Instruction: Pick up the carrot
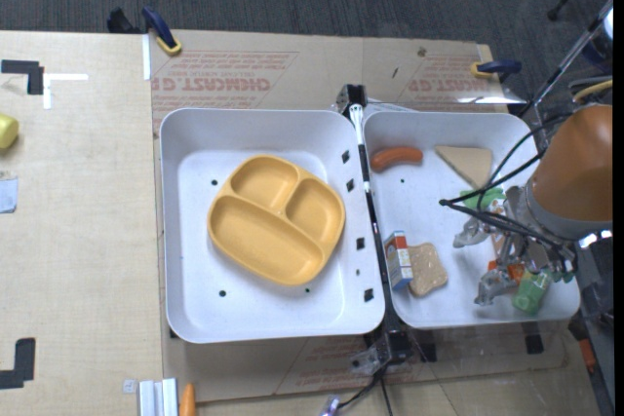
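A: In the right bin (pixel 441 312), the arm (pixel 577 166) hangs over the corner furthest from the yellow divided plate (pixel 277 218). Gripper (pixel 507 270) sits low among clutter; can't tell if the jaws are spread or pinching.

B: Carrot (pixel 504 251)? There's an orange sliver right at the gripper, beside a green thing (pixel 531 291). I'd centre on that sliver before closing.

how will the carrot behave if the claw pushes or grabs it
The carrot looks rounded and sausage-shaped, so it will probably roll sideways if nudged. Its smooth surface suggests it may slip between fingers. It lies apart from the wedge near the bin wall, so a push might pin it there.
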Controlling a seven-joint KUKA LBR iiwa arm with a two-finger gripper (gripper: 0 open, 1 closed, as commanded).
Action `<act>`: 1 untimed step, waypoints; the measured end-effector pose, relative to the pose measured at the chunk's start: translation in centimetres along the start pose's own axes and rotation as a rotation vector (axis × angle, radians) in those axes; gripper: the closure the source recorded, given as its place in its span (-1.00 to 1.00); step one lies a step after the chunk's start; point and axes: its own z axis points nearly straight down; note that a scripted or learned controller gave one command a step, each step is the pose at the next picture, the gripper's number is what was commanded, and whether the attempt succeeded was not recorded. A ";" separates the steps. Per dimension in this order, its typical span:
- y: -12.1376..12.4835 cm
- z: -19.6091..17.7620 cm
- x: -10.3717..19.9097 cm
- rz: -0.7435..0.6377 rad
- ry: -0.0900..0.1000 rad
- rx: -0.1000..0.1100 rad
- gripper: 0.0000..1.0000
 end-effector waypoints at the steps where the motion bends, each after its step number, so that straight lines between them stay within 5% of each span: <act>1: 8.6 -9.1 -1.5 0.183 -0.003 0.000 -1.00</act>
